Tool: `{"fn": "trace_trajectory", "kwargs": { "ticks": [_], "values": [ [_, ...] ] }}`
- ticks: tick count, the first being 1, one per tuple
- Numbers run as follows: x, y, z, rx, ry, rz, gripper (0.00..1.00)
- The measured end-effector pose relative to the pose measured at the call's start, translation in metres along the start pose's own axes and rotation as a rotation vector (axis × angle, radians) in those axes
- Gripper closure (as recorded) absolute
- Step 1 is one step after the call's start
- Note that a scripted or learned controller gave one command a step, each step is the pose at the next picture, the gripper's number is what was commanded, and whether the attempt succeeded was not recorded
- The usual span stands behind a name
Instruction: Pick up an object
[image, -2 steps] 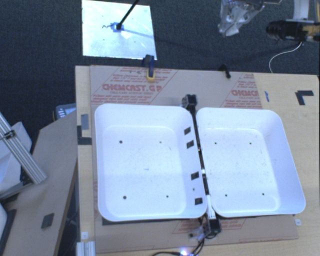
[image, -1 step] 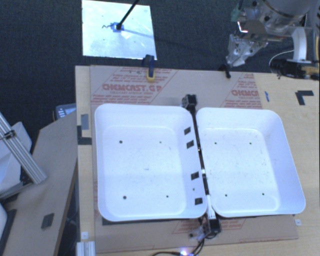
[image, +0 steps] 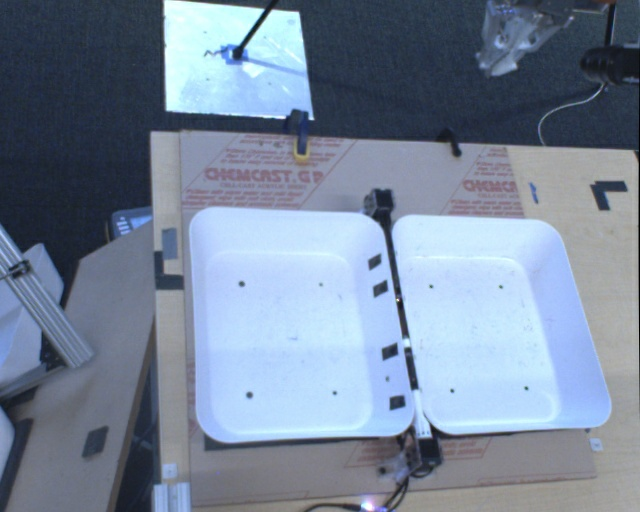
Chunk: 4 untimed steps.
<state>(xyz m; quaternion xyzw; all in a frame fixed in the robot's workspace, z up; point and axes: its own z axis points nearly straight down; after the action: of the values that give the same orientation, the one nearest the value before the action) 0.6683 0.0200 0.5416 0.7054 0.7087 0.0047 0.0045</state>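
My gripper (image: 503, 45) hangs at the top right of the camera view, blurred and pale, beyond the bench's far edge and over the dark floor. It is well clear of both bins. The left bin (image: 290, 330) and the right bin (image: 490, 330) lie side by side on the cardboard-covered bench. Their white floors show only small dark dots and faint specks.
Black clips (image: 381, 289) run along the seam between the bins. A yellow and blue clamp (image: 299, 140) stands at the board's far edge. A shiny sheet (image: 235, 60) lies on the floor at top left, and an aluminium strut (image: 40, 310) slants at the left.
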Motion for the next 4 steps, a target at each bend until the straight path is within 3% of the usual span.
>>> {"fn": "trace_trajectory", "kwargs": {
  "ticks": [1, 2, 3, 4],
  "values": [
    [-0.048, -0.001, 0.093, 0.018, -0.001, 0.005, 1.0],
    [-0.043, 0.0, 0.0, 0.0, -0.001, 0.0, 1.0],
    [-0.101, -0.001, 0.053, 0.013, -0.002, 0.006, 1.0],
    [-0.076, -0.012, 0.206, 0.027, 0.002, 0.0, 1.0]
  ]
}}
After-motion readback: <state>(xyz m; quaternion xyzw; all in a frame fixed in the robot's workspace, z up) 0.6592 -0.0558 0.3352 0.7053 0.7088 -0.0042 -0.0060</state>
